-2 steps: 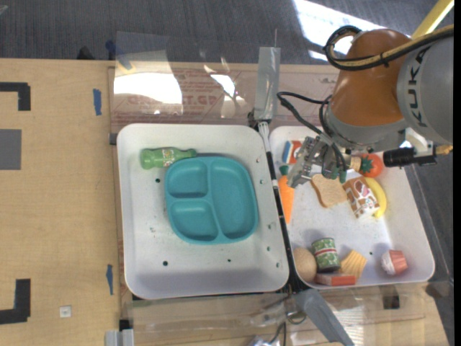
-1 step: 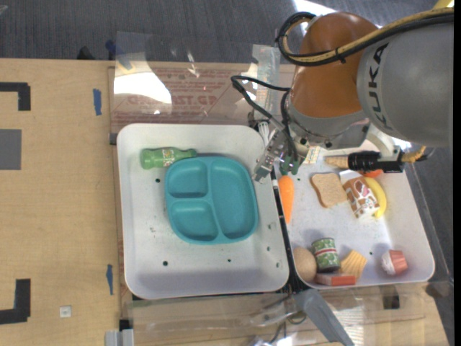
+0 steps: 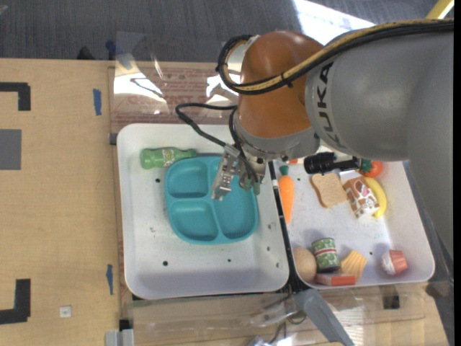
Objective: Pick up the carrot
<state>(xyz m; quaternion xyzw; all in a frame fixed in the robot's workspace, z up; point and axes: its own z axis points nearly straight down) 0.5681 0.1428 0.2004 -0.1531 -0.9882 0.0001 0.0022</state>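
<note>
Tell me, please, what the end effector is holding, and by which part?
Nothing: the end effector hangs over the blue tray, while the carrot lies apart in the right bin.

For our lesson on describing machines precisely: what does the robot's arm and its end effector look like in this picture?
The arm is a bulky, rounded, light grey casing with dark "KUKA" lettering and a glossy orange band above the wrist. Black cables and one yellow cable run along it and loop around the orange part. The end effector is small, metallic silver-grey, with slim fingers.
</note>
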